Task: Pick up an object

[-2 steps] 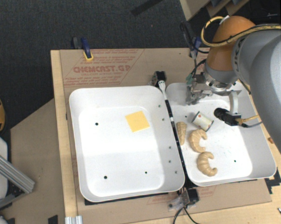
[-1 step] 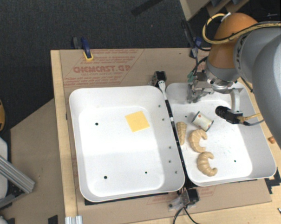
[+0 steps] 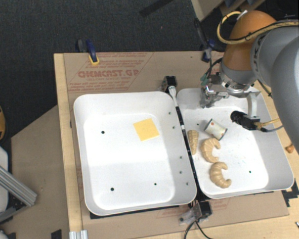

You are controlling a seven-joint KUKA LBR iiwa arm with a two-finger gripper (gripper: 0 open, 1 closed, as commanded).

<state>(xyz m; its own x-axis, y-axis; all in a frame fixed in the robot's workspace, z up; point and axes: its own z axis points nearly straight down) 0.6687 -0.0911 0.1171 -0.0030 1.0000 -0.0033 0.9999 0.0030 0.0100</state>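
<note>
The end effector (image 3: 211, 95) hangs at the upper right over the right bin (image 3: 270, 175); its grip state cannot be told. Three croissants (image 3: 210, 149) lie below it.

A flat brown cardboard-topped table (image 3: 112, 68) with red letters on it is carrying two shallow white plastic bins, sitting side by side and touching. The left bin (image 3: 92, 158) is bigger; the right bin (image 3: 270, 161) is beside it.
</note>
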